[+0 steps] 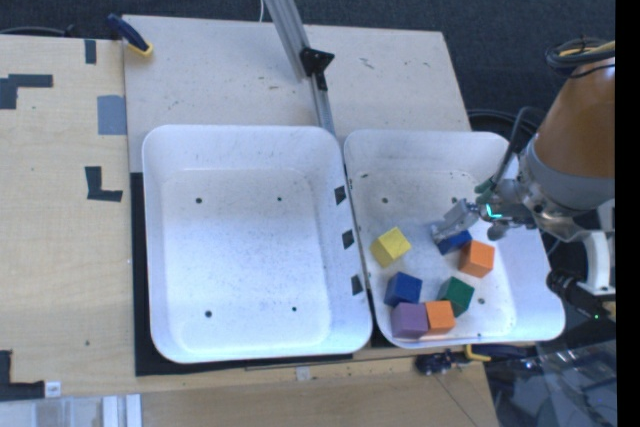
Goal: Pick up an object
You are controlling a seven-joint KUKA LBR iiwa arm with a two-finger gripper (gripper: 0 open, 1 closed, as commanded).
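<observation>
Here the right bin (420,155) holds coloured blocks (392,245); the end effector's (455,223) grip is unreadable.

Robotics lab: taped bench (60,215), white bins (160,155), KUKA arm (575,140).

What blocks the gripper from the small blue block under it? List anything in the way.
Nothing visible. The gripper sits directly at the small blue block in the right bin. The orange block lies just beside it and may crowd the fingers.
</observation>
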